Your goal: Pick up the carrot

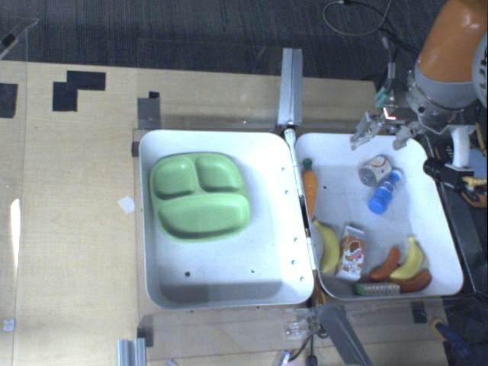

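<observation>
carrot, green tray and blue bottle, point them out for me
carrot (309, 193), camera view, middle of its orange body
green tray (200, 195), camera view, ridge between its compartments
blue bottle (383, 192), camera view, middle of its body

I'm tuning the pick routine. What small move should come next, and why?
Probably a sideways shift toward the bins' divider: the gripper hovers at the right bin's far edge, above the can, while the carrot lies against the bin's left wall.

Carrot (309, 192) lies against right bin's (448, 227) left wall; end effector (383, 130), fingers spread, hovers above that bin's far edge.
</observation>
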`<action>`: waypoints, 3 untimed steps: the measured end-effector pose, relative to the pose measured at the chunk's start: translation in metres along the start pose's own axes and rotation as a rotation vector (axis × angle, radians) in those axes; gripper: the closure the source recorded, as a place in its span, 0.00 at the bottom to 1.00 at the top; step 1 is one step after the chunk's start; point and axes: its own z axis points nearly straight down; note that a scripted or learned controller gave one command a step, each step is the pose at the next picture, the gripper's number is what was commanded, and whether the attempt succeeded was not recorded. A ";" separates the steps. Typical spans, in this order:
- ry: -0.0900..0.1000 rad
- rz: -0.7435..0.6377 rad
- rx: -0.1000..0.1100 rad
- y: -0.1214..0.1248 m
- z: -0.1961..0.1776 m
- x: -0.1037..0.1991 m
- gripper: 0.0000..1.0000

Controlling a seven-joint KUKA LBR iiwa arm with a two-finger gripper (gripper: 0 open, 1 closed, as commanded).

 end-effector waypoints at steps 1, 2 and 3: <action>0.000 -0.266 -0.001 -0.017 0.067 0.051 0.00; 0.000 -0.410 -0.001 -0.026 0.072 0.076 0.00; -0.002 -0.814 -0.006 -0.001 0.070 0.052 0.00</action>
